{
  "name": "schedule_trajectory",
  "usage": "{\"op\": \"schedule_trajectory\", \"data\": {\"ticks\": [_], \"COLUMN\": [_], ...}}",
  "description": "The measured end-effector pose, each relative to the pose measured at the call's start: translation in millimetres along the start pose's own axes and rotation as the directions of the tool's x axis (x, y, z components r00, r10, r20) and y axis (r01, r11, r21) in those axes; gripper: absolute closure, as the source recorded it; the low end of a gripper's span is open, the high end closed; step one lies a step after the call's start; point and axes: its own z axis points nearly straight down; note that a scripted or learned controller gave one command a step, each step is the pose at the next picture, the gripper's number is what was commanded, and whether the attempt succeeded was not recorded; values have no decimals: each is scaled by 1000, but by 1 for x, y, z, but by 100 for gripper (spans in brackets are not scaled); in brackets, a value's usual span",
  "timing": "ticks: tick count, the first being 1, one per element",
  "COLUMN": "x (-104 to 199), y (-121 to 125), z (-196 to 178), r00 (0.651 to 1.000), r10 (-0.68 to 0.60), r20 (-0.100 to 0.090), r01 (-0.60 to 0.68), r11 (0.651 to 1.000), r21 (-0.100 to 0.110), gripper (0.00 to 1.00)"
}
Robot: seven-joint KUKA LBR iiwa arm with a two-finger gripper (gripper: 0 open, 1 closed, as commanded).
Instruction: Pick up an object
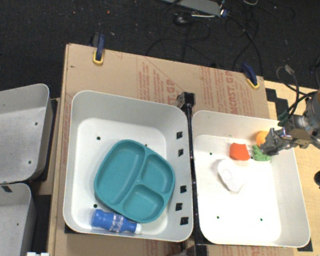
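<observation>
Brown board bench (155, 82) on a dark floor carries two shallow white bins side by side. Left white bin (80, 142) holds a teal sectioned plastic plate (134, 180) with a blue plastic bottle (115, 222) lying just beside its near edge. Right white bin (264, 229) holds an orange block (240, 152), a white rounded object (230, 177) near it, a small green piece (260, 156) and a yellow-orange ball (260, 136). Grey gripper (272, 142) sits low over the green piece, at the bin's far right corner; grip state cannot be told
</observation>
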Motion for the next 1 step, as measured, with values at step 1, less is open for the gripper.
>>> {"op": "schedule_trajectory", "data": {"ticks": [1], "x": [45], "y": [9], "z": [13], "r00": [1000], "r10": [0], "r20": [-1], "r01": [0], "r11": [1000], "r21": [3], "gripper": [100]}}
